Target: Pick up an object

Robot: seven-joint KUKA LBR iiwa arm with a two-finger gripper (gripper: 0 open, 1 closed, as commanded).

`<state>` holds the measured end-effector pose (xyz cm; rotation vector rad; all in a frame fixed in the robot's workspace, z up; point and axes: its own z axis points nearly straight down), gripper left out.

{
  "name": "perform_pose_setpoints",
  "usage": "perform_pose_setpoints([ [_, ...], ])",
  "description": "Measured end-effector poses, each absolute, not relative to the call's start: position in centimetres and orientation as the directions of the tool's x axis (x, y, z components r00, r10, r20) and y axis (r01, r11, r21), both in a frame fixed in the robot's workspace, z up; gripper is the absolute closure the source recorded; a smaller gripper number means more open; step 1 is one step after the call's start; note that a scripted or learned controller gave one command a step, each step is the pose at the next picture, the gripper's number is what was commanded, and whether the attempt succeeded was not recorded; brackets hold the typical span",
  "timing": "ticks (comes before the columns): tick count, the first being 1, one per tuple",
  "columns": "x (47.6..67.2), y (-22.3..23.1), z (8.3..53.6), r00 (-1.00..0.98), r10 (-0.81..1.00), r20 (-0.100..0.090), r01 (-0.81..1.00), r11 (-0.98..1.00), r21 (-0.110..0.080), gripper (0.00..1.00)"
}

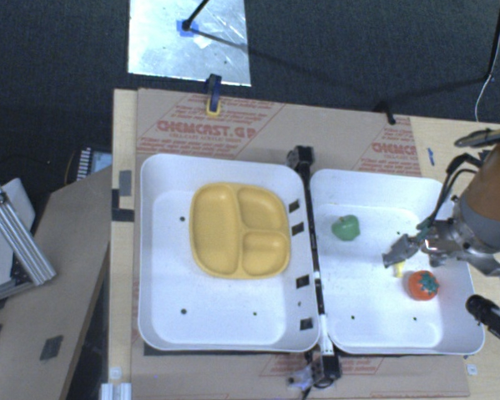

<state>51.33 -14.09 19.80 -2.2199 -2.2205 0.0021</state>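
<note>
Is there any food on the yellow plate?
No, it's empty. The yellow plate shows three bare sections; the green toy and tomato toy lie in the other bin.

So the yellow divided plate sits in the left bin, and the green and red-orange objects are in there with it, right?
Not quite. The camera view shows the yellow divided plate in the left bin, but the green object and the red-orange object lie in the right bin, near the gripper.

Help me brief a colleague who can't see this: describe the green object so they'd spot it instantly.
Of the two white bins, look at the right bin. The green object lies in its upper left part, near the divider. It is small, rounded and green, unlike the orange-red ball lying nearer the gripper.
</note>
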Motion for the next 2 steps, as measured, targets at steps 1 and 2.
perform_pose_setpoints([
  [1,51.9,-14.5,15.4,-0.001,1.000,0.001,1.000,0.001,-0.002,0.00],
  [2,51.8,-14.2,9.1,0.000,1.000,0.001,1.000,0.000,-0.003,0.00],
])
